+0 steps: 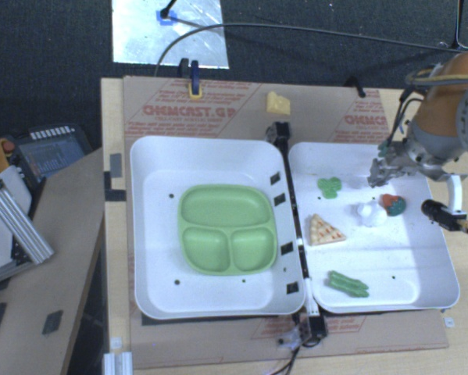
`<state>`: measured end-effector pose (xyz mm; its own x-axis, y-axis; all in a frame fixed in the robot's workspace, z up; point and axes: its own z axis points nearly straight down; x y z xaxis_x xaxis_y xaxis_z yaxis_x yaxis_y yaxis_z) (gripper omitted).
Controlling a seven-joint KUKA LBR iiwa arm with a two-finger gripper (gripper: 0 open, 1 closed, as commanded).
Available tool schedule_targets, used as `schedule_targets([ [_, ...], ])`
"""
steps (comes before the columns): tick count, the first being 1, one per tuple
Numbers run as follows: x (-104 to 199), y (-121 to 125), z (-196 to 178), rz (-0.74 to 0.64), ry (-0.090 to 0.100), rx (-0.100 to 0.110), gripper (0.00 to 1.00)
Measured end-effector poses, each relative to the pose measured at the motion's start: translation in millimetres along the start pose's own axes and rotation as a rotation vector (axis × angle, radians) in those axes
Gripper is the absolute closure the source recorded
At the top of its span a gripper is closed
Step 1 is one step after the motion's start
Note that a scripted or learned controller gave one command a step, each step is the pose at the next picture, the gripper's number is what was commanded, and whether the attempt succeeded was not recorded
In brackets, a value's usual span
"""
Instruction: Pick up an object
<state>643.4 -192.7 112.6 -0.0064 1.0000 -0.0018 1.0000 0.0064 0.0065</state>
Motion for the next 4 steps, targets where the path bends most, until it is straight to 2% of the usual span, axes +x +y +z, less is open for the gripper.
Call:
schedule_targets([
  [1, -1, -2, -64, 0.002, -0.001, -0.001, 1.00],
  [3, -9, 5, -146, 0.000, -0.001, 0.000, 1.00],
  [4, 47, -1, -133, -0.002, 0.003, 0.006, 1.00],
])
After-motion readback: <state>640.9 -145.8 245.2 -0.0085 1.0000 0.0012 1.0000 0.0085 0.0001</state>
